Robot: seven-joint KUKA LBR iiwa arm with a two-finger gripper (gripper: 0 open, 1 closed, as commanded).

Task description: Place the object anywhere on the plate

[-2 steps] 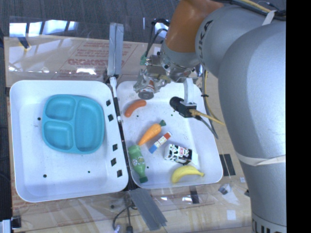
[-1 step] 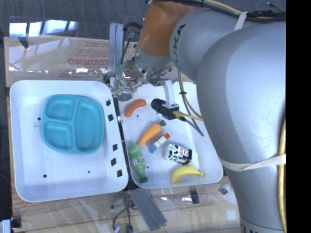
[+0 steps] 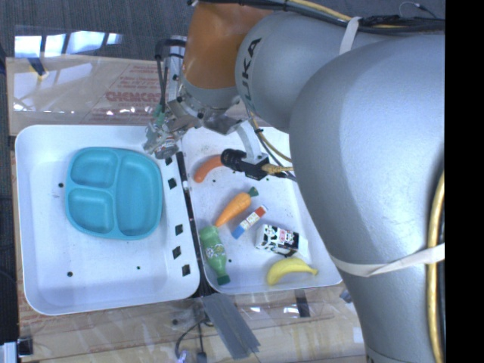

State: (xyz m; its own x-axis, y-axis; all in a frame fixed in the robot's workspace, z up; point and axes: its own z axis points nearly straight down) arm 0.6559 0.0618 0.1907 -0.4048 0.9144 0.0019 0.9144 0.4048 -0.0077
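Plate (image 3: 115, 193) in left bin, hand (image 3: 161, 138) nearby.

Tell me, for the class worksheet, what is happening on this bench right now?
A grey robot arm reaches in over two white bins. Its gripper hangs near the top of the divider between them. The blue plate lies in the left bin with nothing on it. A carrot, banana, green bottle and small carton lie in the right bin.
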